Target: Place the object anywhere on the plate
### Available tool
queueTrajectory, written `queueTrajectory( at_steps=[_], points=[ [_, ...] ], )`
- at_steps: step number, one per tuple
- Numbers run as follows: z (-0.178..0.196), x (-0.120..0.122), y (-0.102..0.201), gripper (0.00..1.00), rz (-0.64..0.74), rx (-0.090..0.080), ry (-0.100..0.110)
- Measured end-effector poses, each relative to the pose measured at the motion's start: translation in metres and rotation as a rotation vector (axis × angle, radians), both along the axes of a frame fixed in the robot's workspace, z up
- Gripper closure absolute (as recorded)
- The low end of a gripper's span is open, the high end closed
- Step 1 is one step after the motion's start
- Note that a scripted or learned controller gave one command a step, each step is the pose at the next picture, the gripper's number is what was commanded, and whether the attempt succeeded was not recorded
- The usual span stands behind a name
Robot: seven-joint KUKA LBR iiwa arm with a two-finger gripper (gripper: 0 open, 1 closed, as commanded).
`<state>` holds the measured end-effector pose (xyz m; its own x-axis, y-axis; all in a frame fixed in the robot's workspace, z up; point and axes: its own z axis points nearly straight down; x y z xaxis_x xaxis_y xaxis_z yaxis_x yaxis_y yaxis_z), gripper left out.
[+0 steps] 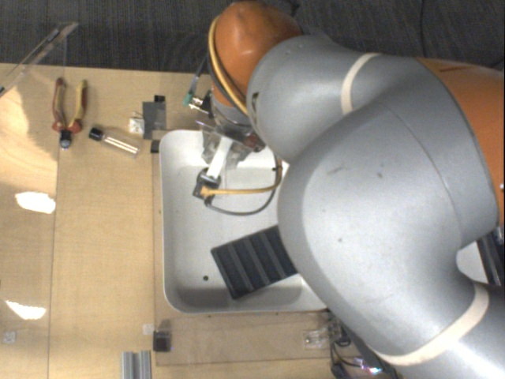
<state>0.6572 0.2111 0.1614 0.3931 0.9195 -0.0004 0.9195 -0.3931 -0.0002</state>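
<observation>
Over the far end of the left white bin (177,290), the jaws hang low under the arm's (379,196) orange-and-grey bulk; I cannot tell whether they are spread or pressed together, because the wrist and its looped cable hide them. No object shows pinched there, so a hold cannot be claimed. A dark ribbed slab (254,263) lies on the near part of the bin floor, tilted, its right end tucked under the arm. It may be the plate or the object itself; the view does not settle which.

The main risk, as I judge it, is a release or a grasp made blind: the arm covers most of the right side of the scene, so whatever sits there cannot be checked. If the jaws carry nothing, the placing motion would end with the task undone. The slack cable (245,200) near the wrist could snag on the bin wall. Pliers (69,109) and small parts (118,140) lie well apart on the counter (87,251) at far left.
</observation>
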Motion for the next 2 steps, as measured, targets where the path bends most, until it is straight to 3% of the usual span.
queueTrajectory(
  at_steps=[1, 2],
  points=[
    [0.065, 0.011, 0.025, 1.00, 0.294, 0.000, -0.003],
    [0.075, 0.011, 0.027, 1.00, 0.303, 0.000, -0.005]
  ],
)
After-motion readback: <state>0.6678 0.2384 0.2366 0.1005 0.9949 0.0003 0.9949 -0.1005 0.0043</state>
